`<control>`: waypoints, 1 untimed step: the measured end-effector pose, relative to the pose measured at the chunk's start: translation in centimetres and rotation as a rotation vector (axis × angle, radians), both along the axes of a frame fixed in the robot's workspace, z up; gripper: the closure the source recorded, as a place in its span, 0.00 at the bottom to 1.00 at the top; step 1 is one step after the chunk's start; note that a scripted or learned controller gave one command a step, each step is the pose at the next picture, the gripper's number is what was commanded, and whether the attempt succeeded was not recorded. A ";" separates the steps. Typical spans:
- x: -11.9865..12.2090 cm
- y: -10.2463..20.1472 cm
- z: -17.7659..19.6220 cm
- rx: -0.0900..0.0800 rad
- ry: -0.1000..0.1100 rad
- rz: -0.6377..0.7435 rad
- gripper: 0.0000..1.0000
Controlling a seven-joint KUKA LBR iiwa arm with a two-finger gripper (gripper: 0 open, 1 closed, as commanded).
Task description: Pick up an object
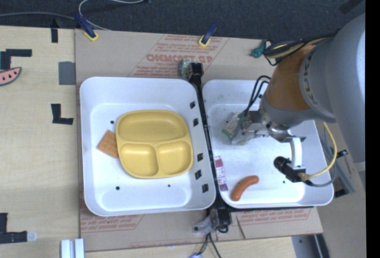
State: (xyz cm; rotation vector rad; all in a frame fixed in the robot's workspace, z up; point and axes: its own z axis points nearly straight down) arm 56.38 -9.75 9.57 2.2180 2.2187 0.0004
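My gripper is low in the right bin, near its upper-left part, at the end of the grey arm with the orange band. A small grey-green shape sits right at the gripper's tip; I cannot make out whether it is a separate object or part of the gripper. An orange-red sausage lies on the bin floor near the front edge, well below the gripper and apart from it.
The left bin holds a yellow divided plate with a tan cracker-like piece tucked at its left side. A black divider runs between the bins. Black cable loops hang beside the wrist.
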 end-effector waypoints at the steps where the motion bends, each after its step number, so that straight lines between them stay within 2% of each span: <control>1: 0.0 0.0 0.0 0.000 0.000 0.000 0.00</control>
